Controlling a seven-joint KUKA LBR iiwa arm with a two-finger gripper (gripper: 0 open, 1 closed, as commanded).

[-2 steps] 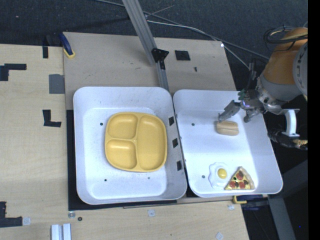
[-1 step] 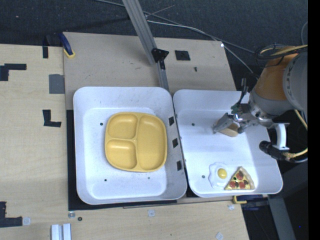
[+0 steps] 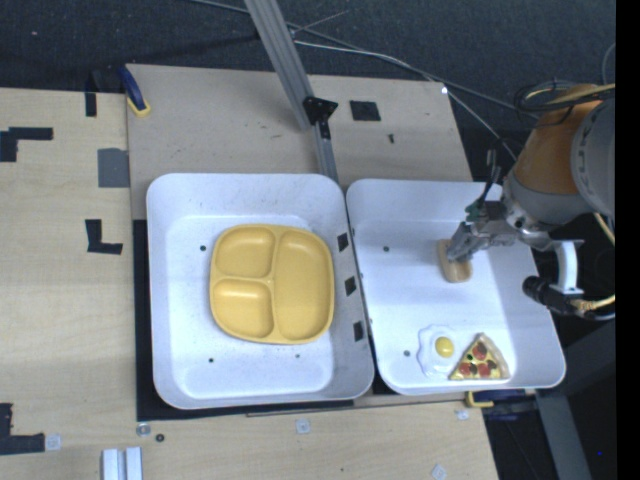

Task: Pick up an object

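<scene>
Reaching into the right white bin (image 3: 520,338), the grey two-finger gripper (image 3: 464,251) hung right over a small tan cork-like object (image 3: 456,270) near the bin's middle. You would have done well to centre the object between the fingers and descend straight before closing. Whether the jaws were spread or pinching, you could not tell; they blurred into the object's top. A fried-egg toy (image 3: 437,349) and pizza-slice toy (image 3: 480,359) lay well apart.
</scene>
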